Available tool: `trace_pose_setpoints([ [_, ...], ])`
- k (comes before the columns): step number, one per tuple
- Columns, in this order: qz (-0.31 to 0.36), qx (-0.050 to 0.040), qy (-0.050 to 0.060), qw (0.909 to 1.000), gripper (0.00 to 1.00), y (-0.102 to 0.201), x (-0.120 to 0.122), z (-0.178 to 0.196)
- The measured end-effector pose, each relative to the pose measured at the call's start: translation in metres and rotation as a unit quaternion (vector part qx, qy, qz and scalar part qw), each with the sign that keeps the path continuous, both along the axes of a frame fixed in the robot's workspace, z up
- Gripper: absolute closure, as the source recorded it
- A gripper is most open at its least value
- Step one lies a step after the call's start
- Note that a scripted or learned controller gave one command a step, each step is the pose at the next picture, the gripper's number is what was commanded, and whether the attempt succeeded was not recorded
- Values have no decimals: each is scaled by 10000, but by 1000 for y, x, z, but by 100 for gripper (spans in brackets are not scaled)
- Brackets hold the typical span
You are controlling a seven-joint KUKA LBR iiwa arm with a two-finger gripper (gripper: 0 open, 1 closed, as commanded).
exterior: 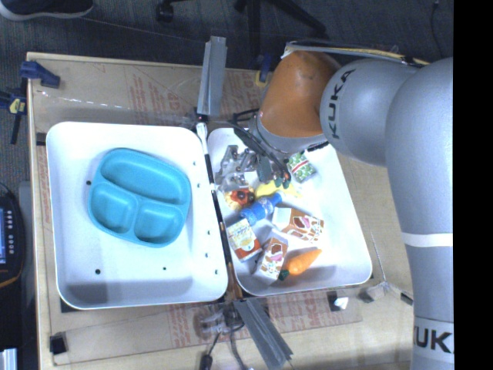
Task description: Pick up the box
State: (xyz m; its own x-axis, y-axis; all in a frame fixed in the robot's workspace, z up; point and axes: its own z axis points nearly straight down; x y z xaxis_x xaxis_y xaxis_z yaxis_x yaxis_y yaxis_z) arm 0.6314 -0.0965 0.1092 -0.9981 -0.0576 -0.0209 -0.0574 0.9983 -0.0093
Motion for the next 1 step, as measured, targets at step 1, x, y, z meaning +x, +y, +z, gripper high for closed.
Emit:
trace_pose_setpoints([
  [1,0,0,1,10000,0,0,0,0],
])
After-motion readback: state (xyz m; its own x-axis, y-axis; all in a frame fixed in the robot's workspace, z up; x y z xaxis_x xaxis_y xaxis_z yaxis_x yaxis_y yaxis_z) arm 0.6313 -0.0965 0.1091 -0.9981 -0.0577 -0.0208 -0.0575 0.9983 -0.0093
